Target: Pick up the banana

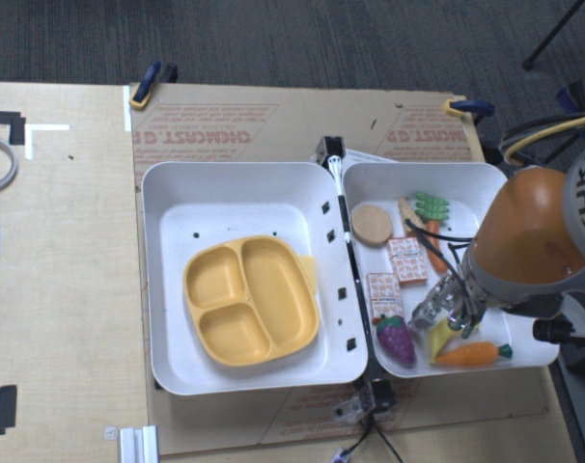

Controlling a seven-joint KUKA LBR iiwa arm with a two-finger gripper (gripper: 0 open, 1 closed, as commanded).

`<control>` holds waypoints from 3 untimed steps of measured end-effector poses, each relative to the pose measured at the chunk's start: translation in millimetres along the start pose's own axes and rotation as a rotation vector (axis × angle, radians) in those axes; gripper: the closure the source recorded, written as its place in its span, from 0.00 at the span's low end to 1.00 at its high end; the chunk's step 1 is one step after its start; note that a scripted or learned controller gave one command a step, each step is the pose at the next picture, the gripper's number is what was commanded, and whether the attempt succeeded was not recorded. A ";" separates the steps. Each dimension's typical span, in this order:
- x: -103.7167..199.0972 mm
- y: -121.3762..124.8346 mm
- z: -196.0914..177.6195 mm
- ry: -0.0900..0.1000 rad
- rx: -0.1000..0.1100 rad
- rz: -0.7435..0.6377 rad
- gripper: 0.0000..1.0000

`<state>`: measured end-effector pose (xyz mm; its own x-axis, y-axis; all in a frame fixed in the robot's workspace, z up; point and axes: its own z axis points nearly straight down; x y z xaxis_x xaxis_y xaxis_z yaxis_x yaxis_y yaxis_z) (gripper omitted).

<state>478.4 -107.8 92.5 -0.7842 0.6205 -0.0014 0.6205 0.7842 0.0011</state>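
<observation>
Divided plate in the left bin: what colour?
Yellow; the divided plate shows plainly in the camera view.

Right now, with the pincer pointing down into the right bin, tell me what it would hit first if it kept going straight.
Most likely the banana: the pincer hangs directly over its yellow body, between the purple grapes and the orange carrot. Depth is hard to judge from this slanted view.

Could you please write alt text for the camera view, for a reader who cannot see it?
The arm's tool is low in the right bin, over a banana lying among toy foods. The left bin holds a yellow tray.
</observation>
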 end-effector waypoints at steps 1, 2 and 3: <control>6.7 9.4 -0.2 -0.002 0.000 -0.418 1.00; -7.2 -9.2 -0.3 -0.001 -0.001 -0.737 1.00; -8.7 -8.0 -10.7 -0.006 -0.002 -0.733 1.00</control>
<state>480.3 -119.5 103.2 -0.9980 -0.0632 -0.0080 -0.0632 0.9980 -0.0004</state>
